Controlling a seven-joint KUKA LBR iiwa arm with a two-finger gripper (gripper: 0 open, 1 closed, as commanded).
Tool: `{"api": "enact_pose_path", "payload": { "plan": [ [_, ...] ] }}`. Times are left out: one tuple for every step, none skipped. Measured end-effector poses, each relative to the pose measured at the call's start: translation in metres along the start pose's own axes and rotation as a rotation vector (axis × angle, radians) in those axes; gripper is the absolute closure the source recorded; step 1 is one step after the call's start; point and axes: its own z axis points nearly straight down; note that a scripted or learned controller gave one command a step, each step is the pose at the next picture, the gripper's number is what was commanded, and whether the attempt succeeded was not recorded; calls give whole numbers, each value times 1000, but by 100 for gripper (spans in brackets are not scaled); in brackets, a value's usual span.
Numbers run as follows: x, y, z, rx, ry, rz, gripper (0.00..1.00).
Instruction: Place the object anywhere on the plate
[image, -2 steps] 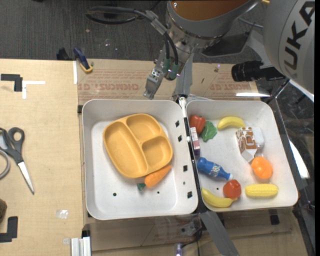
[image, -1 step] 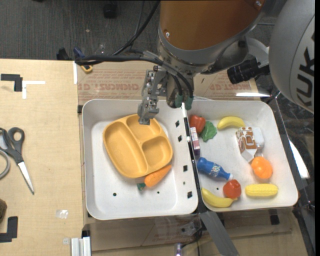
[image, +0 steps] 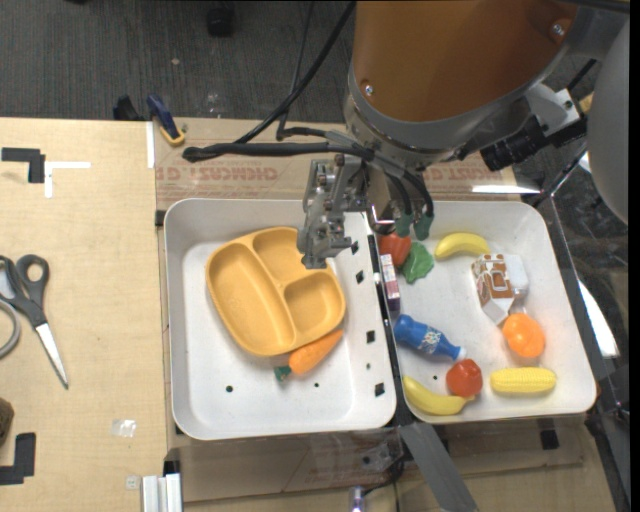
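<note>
Seemingly early on: the yellow divided plate (image: 272, 292) in the left bin (image: 190, 330) carries nothing. A toy carrot (image: 312, 353) lies just off its rim at five o'clock, touching it. The gripper (image: 322, 232) hangs over the plate's one o'clock edge; what its grasp is doing cannot be told. The right bin (image: 560, 290) holds two bananas (image: 462, 244), a blue bottle (image: 426, 338), corn (image: 520, 380), an orange (image: 524, 335), a tomato (image: 464, 378).

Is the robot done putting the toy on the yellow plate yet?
Not yet. The carrot lies in the left bin against the plate's lower edge, not on it, and the plate's sections look bare. The gripper hangs over the plate's upper right rim with nothing visible between its fingers. Placing a toy on the plate remains.
</note>
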Motion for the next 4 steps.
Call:
{"api": "enact_pose_path", "payload": {
  "plan": [
    [-26,-49,54,0,1,-236,100],
    [-30,-23,2,-1,-1,-261,100],
    [-55,4,63,-1,1,-378,100],
    [-26,-9,77,-1,0,-527,100]
  ]
}}
